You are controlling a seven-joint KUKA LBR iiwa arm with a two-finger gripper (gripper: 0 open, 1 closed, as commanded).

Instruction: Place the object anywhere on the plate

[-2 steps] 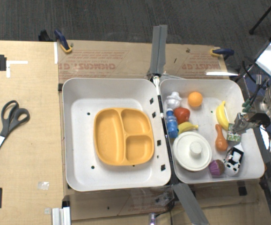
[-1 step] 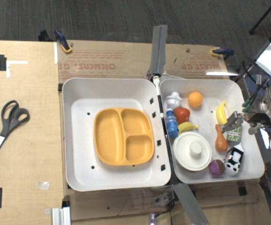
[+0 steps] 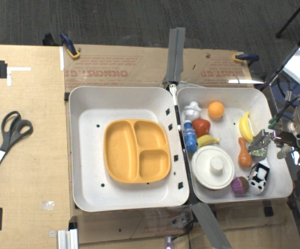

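Gripper hung over the right bin, beside the banana; whether its fingers were open, perhaps, I cannot tell.

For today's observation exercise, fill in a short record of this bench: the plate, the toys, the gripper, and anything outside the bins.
plate: yellow, three compartments, lies in the left bin
left bin: white, shallow
right bin: white, holds the toys
toys: orange ball, banana, white lidded bowl, purple toy, cow
gripper: at the right bin's right edge
outside the bins: scissors on the bench, left
task state: no toy on the plate yet
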